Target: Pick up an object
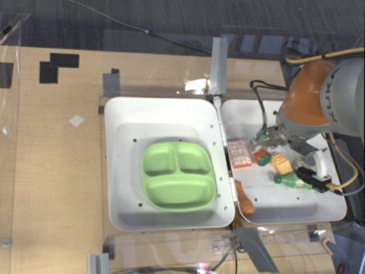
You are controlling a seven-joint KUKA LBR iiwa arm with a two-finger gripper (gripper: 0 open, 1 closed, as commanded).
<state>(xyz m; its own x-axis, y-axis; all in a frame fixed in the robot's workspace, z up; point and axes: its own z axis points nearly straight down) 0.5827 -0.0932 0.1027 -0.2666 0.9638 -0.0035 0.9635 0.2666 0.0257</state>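
wooden bench (pixel 57 153) | arm (pixel 319 96) bent low over right bin (pixel 319 210) | end effector (pixel 268 137) grip state unclear

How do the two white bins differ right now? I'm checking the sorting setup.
The left bin carries one large thing, a green divided plate lying flat; the right bin carries several small things, among them a printed packet and an orange piece at its left wall. The gripper is over the right bin, not the left bin. Both are shallow, white and side by side.
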